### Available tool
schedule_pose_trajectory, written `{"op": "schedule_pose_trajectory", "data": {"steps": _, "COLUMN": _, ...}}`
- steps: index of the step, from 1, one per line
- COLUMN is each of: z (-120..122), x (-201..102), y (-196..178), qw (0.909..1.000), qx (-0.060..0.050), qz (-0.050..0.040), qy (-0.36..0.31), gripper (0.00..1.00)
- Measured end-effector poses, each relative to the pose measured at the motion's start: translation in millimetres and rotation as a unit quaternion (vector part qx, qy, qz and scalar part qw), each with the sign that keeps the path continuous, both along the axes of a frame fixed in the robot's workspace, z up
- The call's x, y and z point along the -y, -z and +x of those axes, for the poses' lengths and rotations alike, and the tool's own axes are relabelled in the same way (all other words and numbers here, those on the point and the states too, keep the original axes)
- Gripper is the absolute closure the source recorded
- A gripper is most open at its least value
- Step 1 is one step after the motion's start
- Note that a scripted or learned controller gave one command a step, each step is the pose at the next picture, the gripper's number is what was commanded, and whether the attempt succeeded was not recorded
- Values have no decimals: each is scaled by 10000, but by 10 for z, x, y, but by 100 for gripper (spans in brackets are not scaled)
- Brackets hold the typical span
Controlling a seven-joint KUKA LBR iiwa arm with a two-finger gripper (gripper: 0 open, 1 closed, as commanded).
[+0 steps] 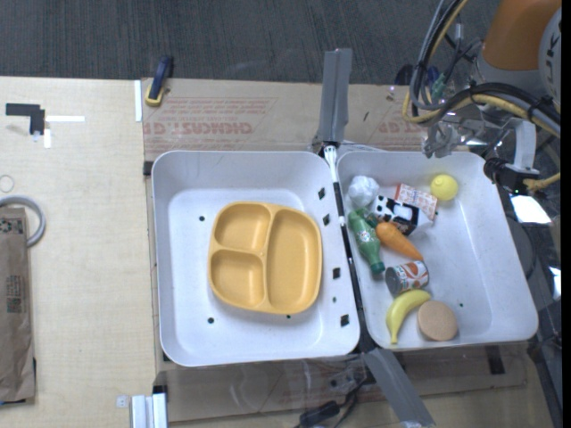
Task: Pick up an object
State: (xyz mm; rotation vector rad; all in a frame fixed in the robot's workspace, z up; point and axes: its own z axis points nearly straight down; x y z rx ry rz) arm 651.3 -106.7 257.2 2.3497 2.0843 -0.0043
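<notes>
The right bin (pixel 500 266) holds several small objects. A yellow ball (pixel 443 185) lies near its far edge, with a small printed box (pixel 417 201) and a black-and-white toy (pixel 393 210) beside it. An orange carrot (pixel 399 241), a green bottle (pixel 366 239) and a white crumpled item (pixel 362 188) lie along the left side. Nearer the front are a can (pixel 407 277), a banana (pixel 403 312) and a tan round disc (pixel 437 321). My gripper (pixel 443 141) hangs above the bin's far rim, just beyond the yellow ball, with nothing seen in it.
The left bin (pixel 178 239) holds a yellow divided plate (pixel 266 257). A grey divider post (pixel 335 96) stands behind the bins. Cables and the arm's orange band (pixel 526 16) crowd the upper right. A brown bag (pixel 16 301) lies at far left.
</notes>
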Motion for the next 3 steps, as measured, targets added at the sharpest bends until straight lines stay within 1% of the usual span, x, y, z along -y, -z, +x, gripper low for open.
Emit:
{"op": "schedule_pose_trajectory", "data": {"steps": 1, "z": -194, "x": -9, "y": -1165, "qw": 9871, "qx": -5, "qz": -5, "qy": 1602, "gripper": 100}}
{"op": "schedule_pose_trajectory", "data": {"steps": 2, "z": 77, "x": -737, "y": -1009, "qw": 9538, "qx": -9, "qz": -12, "qy": 3005, "gripper": 100}}
{"op": "schedule_pose_trajectory", "data": {"steps": 3, "z": 39, "x": -598, "y": -1836, "qw": 9728, "qx": -3, "qz": -7, "qy": 2318, "gripper": 100}}
